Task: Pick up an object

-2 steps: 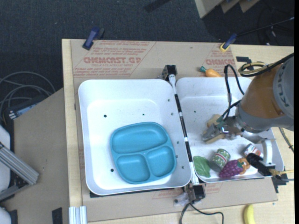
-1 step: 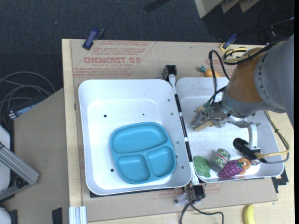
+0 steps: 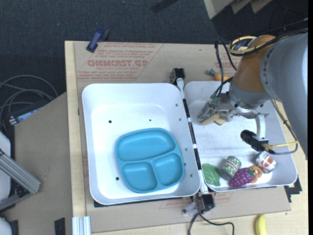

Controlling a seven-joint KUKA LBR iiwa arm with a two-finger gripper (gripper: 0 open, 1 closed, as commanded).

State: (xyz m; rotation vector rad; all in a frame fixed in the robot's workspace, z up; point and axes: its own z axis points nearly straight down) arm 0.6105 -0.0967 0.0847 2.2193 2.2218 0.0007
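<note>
**Ann:** Pincer (image 3: pixel 215 114) sits low in the far-left part of the right bin (image 3: pixel 222 143), close to the divider. From up here I can't tell whether it's apart or together.

**Raj:** And the candidates for the pick?

**Ann:** All well apart from it, huddled in the near corner of that bin: a purple grape bunch (image 3: pixel 242 176), a green-and-white can (image 3: pixel 231 164) touching it, a green leaf-shaped piece (image 3: pixel 210 173) to one side and a red-and-white can (image 3: pixel 265 161) to the other.

**Raj:** So the danger is obvious. Close where it hangs now and I reckon it takes only bare bin floor.

**Ann:** Agreed. And if it travels to that corner, the crowding bites. Going for the grapes could shove the can aside or catch two things at once. Round cans tend to squirt out of a squeeze.

**Raj:** The near wall too?

**Ann:** Yes, the cluster hugs it, so a descent there risks clipping the rim.

**Raj:** Next door?

**Ann:** Left bin (image 3: pixel 112 106) holds a blue divided plate (image 3: pixel 149 159), which I'd call wide, flat and a poor bet. Both bins rest on the tabletop (image 3: pixel 73 82).
</note>
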